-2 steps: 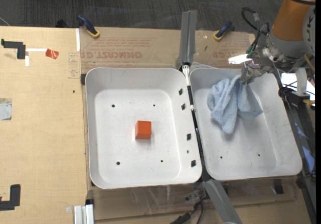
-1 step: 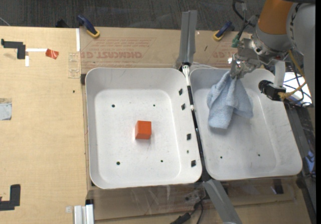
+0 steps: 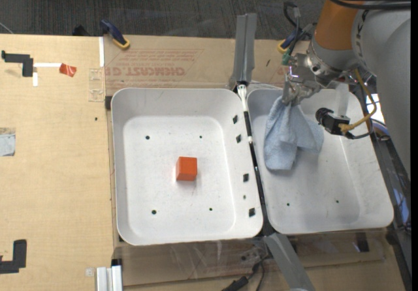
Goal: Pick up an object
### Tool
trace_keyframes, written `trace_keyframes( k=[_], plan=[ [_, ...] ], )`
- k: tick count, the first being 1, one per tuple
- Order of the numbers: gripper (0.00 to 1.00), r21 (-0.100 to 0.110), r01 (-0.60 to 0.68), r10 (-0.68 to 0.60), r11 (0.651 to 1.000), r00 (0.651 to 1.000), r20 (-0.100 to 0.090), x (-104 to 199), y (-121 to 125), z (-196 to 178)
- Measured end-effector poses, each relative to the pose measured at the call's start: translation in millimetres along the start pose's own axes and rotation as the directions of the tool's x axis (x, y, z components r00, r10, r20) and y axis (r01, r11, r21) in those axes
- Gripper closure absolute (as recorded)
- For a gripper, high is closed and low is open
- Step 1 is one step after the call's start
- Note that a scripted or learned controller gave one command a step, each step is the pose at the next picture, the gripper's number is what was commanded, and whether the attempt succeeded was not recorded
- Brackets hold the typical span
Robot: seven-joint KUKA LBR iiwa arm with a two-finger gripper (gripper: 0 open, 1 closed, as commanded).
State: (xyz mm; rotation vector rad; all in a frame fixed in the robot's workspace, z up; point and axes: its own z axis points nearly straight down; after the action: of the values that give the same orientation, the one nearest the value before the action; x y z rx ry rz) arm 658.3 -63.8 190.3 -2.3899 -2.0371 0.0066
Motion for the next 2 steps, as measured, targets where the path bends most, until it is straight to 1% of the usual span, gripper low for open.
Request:
trace_keyframes(
  k=[1, 2],
  plan=[
    [1.00, -0.001, -0.140, 0.140, 0.990, 0.990, 0.000, 5.0, -0.7, -13.4],
    [1.00, -0.001, -0.257, 0.257, 0.967, 0.967, 0.000, 10.9, -1.6, -13.2]
  ],
)
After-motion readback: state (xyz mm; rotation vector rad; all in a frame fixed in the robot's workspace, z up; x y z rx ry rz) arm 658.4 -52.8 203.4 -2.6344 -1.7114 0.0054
